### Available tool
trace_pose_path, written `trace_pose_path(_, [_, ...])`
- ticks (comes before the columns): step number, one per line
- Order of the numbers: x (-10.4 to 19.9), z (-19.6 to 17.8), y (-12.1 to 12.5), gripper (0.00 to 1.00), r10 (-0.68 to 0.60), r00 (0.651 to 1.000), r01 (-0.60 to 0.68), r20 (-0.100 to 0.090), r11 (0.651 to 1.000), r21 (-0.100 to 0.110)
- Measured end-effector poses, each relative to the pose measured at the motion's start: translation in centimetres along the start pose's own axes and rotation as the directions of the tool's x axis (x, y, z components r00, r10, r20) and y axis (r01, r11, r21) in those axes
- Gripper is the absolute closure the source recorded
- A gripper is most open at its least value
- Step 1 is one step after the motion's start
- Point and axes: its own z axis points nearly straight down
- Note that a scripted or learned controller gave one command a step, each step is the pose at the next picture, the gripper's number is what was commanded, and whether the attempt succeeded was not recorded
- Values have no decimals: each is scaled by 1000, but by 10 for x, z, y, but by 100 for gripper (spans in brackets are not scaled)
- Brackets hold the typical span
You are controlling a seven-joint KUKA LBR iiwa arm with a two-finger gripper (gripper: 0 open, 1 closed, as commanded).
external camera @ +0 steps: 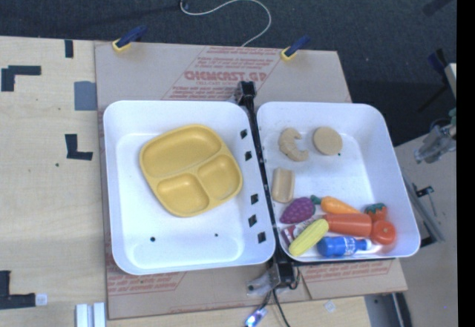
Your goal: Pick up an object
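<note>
The object to pick is left open, so each thing in the two bins is a candidate.

In the left bin (122,192) a yellow divided plate (191,170) lies flat. It looks like light, stiff plastic, but it is broad and low. Only its raised rim offers a hold, and that would likely slip.

Across the divider, the right bin (367,121) holds toy food that is probably light, hard and rather slick. A beige block (282,185) lies just beside the divider, well apart from the pile. Its flat sides look like the surest thing to pinch. Above it are a curved bread piece (293,144) and a round biscuit (327,141), each lying alone and low. A grasp across the narrow width should serve for either.

Lower down the things crowd together:
- purple grapes (298,209)
- a yellow corn cob (309,236)
- a carrot (338,206)
- an orange sausage (349,225)
- a blue tube (341,247)
- a red tomato (383,233)

They touch one another, and their rounded skins may roll away. The corn on top, taken across its middle, seems the best of them.

How the jaws stand cannot be told from this view.
</note>
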Motion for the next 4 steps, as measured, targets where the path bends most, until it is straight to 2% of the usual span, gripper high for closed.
trace_pose_path(1, [-1, 44, 27, 100, 2, 1000, -2, -1, 1000, 3])
trace_pose_path(2, [-1, 31, 27, 100, 1, 1000, -1, 0, 1000, -1])
trace_pose_path(3, [64, -96, 6, 100, -4, 1000, 4, 1, 1000, -13])
trace_pose_path(4, [24, -85, -2, 100, 5, 1000, -5, 0, 1000, -1])
